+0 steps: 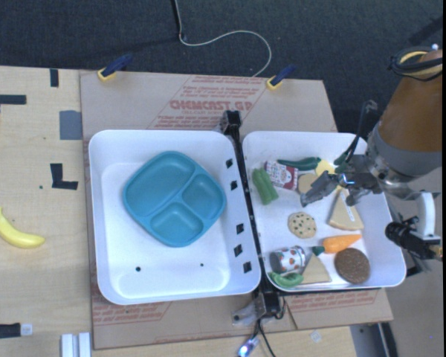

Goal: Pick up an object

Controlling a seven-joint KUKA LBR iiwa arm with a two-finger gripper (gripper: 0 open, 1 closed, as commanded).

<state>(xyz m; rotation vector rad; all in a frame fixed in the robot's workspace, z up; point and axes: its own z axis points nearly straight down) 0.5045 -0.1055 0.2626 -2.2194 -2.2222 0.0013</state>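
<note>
Camera view looks down on your bench, where red print on the brown cardboard sheet under the bins reads roughly "CHEMCAST GP"; take the letters as partly legible only. Your left shallow white plastic bin holds a smooth teal plastic plate with three compartments, lying flat. Your right shallow white plastic bin carries the toy food. You can see a small white packet with a red label, its writing too small to read, beside a green cylindrical piece. Nearer the front sit a round tan cookie dotted with dark chips, a pale yellow cheese wedge, an orange carrot and a round brown patty with a rough surface.

Your two-finger gripper hangs over the back middle of the right bin, just above a yellowish piece. Its dark fingers stand spread apart with nothing between them. Off on the bench to the left lies a glossy yellow plastic banana.
</note>
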